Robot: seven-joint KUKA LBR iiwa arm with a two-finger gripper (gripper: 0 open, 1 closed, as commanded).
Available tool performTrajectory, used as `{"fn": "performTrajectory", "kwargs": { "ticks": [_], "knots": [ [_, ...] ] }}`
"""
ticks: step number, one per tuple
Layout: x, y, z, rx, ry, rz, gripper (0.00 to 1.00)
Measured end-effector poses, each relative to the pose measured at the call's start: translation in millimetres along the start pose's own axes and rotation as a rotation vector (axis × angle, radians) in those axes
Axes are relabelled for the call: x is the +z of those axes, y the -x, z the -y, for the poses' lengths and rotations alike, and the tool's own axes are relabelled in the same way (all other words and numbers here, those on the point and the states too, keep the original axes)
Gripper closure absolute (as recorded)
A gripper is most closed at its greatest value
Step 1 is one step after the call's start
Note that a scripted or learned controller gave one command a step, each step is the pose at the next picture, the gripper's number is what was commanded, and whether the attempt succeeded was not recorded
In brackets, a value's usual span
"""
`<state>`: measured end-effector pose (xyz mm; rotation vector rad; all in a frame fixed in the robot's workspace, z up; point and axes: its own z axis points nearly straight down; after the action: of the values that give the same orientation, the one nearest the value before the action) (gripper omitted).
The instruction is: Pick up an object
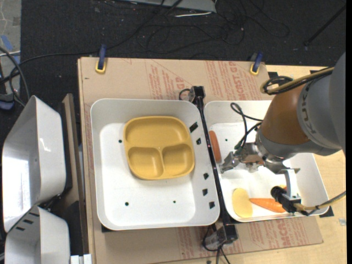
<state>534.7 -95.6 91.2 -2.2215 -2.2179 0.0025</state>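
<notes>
My gripper (254,161) hangs over the middle of the right bin (314,176), under the grey arm with its orange band. A red sausage-shaped piece (216,148) lies along the bin's left wall, just left of the gripper. A pale yellow round piece (241,202) rests near the front left corner. Beside it, an orange carrot (268,205) lies along the front wall. The arm hides most of the bin's middle and back.
The left bin (110,202) holds a yellow divided plate (159,147) toward its back. A black divider (210,164) runs between the two bins. Cables loop over the right bin's back edge. White containers stand off the bench at the far left.
</notes>
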Motion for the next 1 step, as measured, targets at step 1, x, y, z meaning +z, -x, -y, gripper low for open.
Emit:
{"fn": "performTrajectory", "kwargs": {
  "ticks": [1],
  "knots": [
    [-10.9, 0.0, -0.5, 0.002, 0.002, 0.000, 1.00]
  ]
}}
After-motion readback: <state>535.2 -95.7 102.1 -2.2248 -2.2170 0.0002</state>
